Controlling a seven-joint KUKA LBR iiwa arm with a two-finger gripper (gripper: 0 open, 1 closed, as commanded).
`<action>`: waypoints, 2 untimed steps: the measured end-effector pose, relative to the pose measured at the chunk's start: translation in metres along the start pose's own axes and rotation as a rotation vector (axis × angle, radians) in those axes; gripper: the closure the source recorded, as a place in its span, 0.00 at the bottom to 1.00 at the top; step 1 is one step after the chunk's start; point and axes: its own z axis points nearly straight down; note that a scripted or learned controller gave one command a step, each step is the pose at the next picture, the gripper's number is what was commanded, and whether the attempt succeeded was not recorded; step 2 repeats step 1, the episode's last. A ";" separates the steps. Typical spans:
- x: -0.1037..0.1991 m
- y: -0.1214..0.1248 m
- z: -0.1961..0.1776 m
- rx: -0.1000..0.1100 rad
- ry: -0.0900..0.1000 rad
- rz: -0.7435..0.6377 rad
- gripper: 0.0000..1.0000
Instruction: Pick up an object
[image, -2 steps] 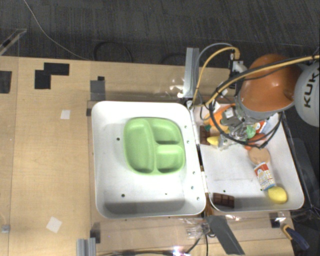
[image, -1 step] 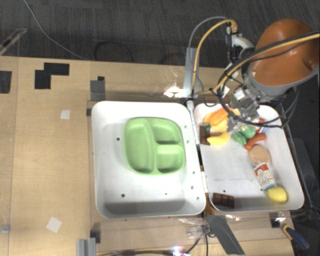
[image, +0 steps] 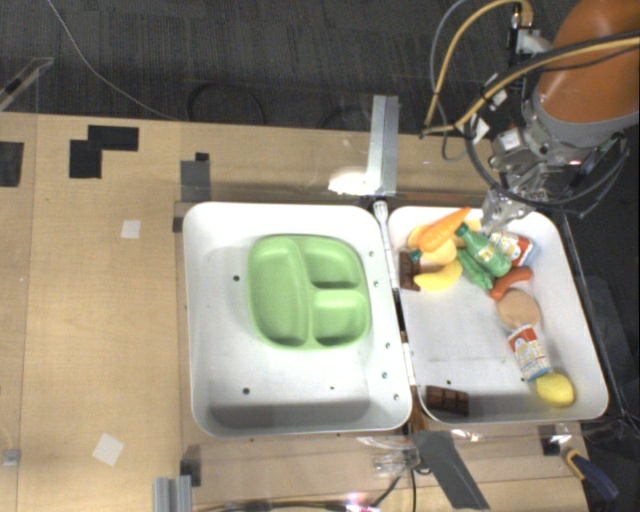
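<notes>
Green packet (image: 484, 253) directly under gripper (image: 497, 213) (finger spread impossible to tell), crumpled, green with white print, lying amid carrot (image: 441, 230) and banana (image: 439, 277).

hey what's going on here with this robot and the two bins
A grey-and-orange robot arm reaches in from the right, and its gripper is down over a heap of toy food at the far end of the right bin, right above a green item. Whether it has grasped anything can't be told. An orange carrot and a yellow piece lie beside it; a small bottle and lemon lie nearer. The left bin holds a green divided tray.
</notes>
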 end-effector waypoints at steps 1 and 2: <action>-0.086 0.006 0.003 -0.003 -0.003 0.151 1.00; -0.086 0.006 0.003 -0.003 -0.003 0.151 1.00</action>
